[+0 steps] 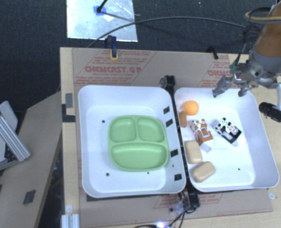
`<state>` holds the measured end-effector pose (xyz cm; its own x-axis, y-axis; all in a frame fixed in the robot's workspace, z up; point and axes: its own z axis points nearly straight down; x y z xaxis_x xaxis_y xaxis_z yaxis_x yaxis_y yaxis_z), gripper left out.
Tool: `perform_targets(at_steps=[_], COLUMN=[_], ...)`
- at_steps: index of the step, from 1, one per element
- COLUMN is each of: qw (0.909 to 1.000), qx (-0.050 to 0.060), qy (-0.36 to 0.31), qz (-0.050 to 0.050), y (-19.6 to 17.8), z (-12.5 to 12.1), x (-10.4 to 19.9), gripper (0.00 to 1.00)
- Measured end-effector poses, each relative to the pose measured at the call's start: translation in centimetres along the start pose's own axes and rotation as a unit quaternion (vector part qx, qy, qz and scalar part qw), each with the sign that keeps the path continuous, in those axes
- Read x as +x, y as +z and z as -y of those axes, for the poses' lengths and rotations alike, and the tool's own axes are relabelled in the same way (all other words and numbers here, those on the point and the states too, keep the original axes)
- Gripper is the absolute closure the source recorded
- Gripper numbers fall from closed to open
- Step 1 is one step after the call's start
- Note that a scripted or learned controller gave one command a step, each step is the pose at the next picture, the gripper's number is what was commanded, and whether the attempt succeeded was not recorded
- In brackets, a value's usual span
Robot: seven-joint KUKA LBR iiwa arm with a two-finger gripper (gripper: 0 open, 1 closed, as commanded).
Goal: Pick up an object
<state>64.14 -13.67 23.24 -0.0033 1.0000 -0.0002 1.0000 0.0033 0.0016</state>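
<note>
The right bin (254, 127) holds an orange ball (191, 108), a small orange stick (182, 118) beside it, an orange-and-white toy (201, 131), a black-and-white toy (228, 129) and two tan bread-like pieces (193, 152) (203, 171). My gripper (232, 88) hovers over the far edge of the right bin, above and to the right of the ball. Its two fingers are spread apart, open, with nothing between them.
The left bin (93, 127) holds a green divided plate (138, 142). A black clip strip (173, 127) runs between the bins. Cables cross the dark floor behind the bench, and a metal frame (5, 132) stands at the left.
</note>
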Motion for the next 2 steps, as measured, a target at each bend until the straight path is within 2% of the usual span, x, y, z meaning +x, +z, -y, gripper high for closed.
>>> perform_targets(at_steps=[2], qw=[1.0000], qx=[0.001], qy=[0.001], qz=[0.000], y=[8.3], z=[0.2], x=[-0.1], gripper=[0.00])
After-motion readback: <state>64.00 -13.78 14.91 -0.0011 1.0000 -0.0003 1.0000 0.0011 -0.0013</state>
